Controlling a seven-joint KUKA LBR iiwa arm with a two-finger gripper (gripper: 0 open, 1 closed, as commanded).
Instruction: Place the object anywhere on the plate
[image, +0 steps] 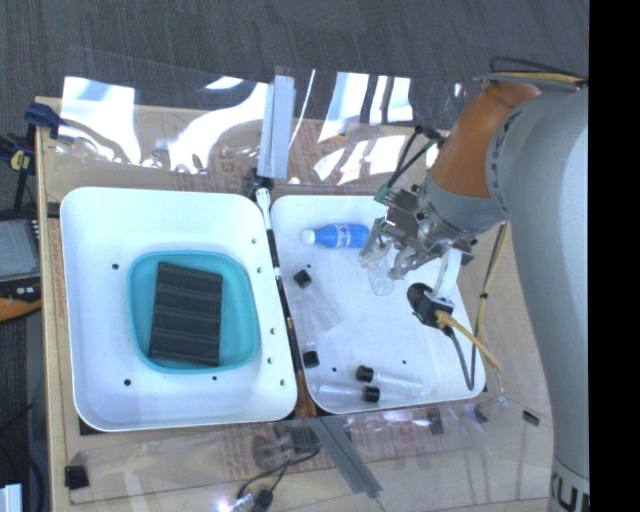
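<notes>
Camera view, looking down at a slant on two white bins set side by side. The left bin (90, 300) holds a teal plate (240, 320) with rounded corners; a dark ribbed block (187, 312) lies on the plate, its long axis running nearly top to bottom.

The right bin (330, 380) holds several loose items. A clear bottle with a blue label (337, 236) lies on its side near the bin's upper edge. Clear tubes with black caps are scattered across the floor: one (312, 296) just right of the divider, and two (385, 385) near the lower edge. A small black cap (310, 357) sits apart near the lower left corner.

The grey arm with its orange band (480, 130) enters from the right. The gripper (392, 258) hangs over the upper middle of the right bin, just right of the bottle. Its clear fingers (378, 250) point downward; how far apart they stand, and whether anything lies between them, cannot be told. A black fitting with a yellow-tipped cable (432, 304) hangs beside the wrist.
</notes>
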